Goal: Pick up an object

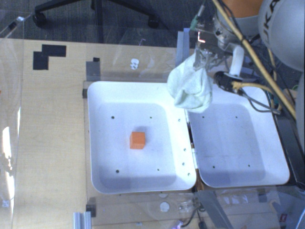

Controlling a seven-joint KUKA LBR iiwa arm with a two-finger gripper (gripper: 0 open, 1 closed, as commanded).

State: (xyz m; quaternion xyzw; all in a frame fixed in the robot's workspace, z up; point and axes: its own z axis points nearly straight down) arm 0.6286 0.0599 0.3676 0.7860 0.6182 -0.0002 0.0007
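The gripper [204,56] is held high over the bins' far edge, fingers pinching a pale crumpled cloth [191,87] that hangs clear. An orange cube [137,140] lies in the left bin [102,175].

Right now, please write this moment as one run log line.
gripper: shut on cloth | cloth: lifted, hanging over the bins' shared edge | orange cube: lying in left bin | right bin: under the arm
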